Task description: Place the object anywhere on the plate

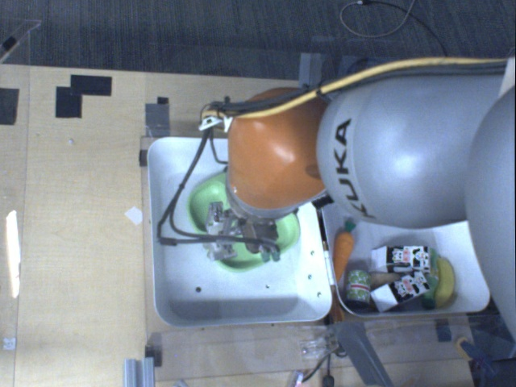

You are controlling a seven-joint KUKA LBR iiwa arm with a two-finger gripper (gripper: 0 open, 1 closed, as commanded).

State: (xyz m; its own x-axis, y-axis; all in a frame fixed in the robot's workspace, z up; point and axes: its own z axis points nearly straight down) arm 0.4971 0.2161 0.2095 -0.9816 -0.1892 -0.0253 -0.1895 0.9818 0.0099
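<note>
Plate point(205, 200): green, lying in the left bin point(173, 289), largely covered from my camera by the arm point(403, 143) and its orange band point(274, 156). The gripper point(242, 244) hangs directly over the plate; I cannot tell what state it is in, nor whether it carries anything. In the right bin point(476, 297) I see a carrot point(344, 252) against the left wall, two cow-print cartons point(401, 258), a banana point(443, 280) and a small can point(357, 285), all close together.
</note>
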